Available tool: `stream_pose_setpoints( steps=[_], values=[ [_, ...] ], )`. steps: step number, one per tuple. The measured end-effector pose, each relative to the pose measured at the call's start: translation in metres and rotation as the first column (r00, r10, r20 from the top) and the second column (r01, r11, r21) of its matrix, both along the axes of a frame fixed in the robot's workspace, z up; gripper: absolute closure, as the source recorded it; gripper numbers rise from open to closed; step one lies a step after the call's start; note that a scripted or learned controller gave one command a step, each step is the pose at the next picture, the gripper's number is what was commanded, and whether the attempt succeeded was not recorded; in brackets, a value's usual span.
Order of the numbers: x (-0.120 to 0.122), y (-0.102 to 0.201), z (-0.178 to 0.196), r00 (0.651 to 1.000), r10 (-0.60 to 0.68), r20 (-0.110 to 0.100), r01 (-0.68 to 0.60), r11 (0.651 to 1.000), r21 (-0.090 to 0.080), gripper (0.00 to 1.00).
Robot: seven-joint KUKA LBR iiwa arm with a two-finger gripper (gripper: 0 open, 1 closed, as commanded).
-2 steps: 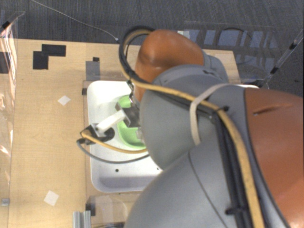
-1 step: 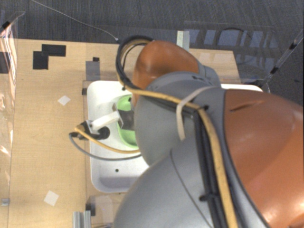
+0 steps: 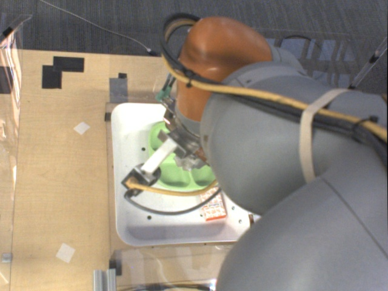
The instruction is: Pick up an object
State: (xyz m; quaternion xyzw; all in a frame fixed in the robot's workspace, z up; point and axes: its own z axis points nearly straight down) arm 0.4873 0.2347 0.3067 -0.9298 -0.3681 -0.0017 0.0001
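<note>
Reach step: the tool [image 3: 183, 152] hangs low in the bin [image 3: 130, 135], right over 1 green thing [image 3: 171, 174] at its middle. Clenched or released, I cannot tell. The next move likely calls for a square closing, then a lift.

A light green plastic piece [image 3: 171, 171] with rounded hollows lies flat in the middle of the white bin [image 3: 130, 132], only partly visible. Just beside its near edge, a small white packet [image 3: 213, 211] with red print lies flat on the bin floor.
</note>
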Motion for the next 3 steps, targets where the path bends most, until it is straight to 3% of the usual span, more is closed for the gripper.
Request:
stream_pose_setpoints(
  steps=[1,2,3],
  values=[
    [-0.001,-0.006,-0.065,0.945,-0.327,-0.004,0.327,0.945,-0.003,1.0],
    [0.0,0.0,-0.083,0.852,-0.523,-0.004,0.523,0.852,0.0,1.0],
    [0.001,0.0,-0.073,0.853,-0.521,-0.003,0.521,0.853,0.003,1.0]
  ],
)
